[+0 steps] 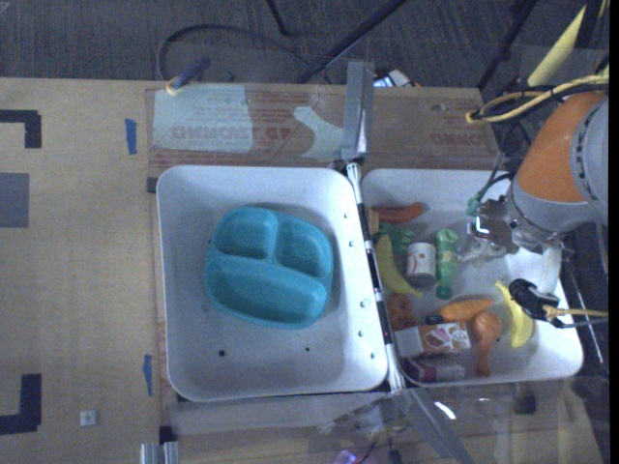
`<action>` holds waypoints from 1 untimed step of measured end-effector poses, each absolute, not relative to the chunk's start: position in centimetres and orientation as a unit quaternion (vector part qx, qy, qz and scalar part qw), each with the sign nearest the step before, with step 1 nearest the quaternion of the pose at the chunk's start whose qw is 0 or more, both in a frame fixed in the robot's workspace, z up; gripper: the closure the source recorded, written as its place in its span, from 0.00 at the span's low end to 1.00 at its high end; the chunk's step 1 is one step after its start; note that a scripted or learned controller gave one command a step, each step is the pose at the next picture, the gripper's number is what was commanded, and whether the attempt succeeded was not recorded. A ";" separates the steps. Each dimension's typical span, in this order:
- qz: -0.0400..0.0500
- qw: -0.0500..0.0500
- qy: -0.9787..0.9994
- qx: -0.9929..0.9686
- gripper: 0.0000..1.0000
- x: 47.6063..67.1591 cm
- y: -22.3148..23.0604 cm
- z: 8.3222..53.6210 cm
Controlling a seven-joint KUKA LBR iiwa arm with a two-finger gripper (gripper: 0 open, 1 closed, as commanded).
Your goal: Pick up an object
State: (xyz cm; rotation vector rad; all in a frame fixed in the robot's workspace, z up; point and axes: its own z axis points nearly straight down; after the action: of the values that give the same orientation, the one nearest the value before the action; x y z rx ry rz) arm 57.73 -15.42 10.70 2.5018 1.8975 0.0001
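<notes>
The right bin [569, 354] holds several small items. A yellow banana [390, 269] lies along its left wall, a red chili [398, 212] at the top, and a white can [421, 260] beside a green bottle [446, 262] in the middle. Lower down are an orange carrot [466, 309], a red-labelled bottle [435, 338] and a second banana [521, 327]. My gripper [481, 240] hangs low over the bin's upper middle, just right of the green bottle. I see nothing held in it.
In the left bin [184, 288] lies a teal divided plate [269, 266]. A metal divider [356, 114] stands between the bins at the back. Brown board [77, 259] covers the bench to the left.
</notes>
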 end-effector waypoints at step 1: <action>0.000 0.002 0.659 0.752 1.00 57.2 -12.4 8.8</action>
State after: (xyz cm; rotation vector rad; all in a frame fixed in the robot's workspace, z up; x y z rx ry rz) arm 57.16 -12.40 8.78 2.3581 2.0683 0.0009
